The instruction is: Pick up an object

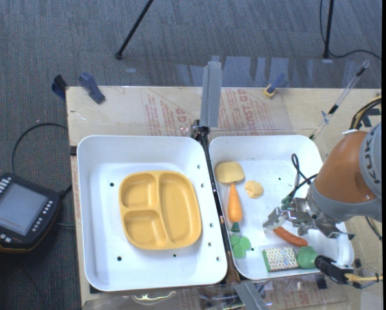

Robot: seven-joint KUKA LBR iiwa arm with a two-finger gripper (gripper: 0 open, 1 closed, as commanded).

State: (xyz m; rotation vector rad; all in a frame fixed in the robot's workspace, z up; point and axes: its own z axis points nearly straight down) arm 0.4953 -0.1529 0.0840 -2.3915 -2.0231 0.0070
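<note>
**Toy Food in the Right Bin**

The right bin [270, 144] is white and smooth with round corners. In it lie toy foods. A long orange carrot [234, 203] with a green tip lies near the left wall. Above it sits a flat, pale yellow piece [230, 172], and beside that a small bumpy yellow lump [253, 188]. A knobbly green toy [241, 245] sits low down. A checked flat block [279, 258] lies next to a round green ball [306, 257]. A thin red-orange stick [290, 236] lies just under the metal gripper [284, 216]. I cannot tell how the gripper is set.

The left bin [93, 173] holds a shiny yellow tray [161, 209] with three hollow parts.
</note>
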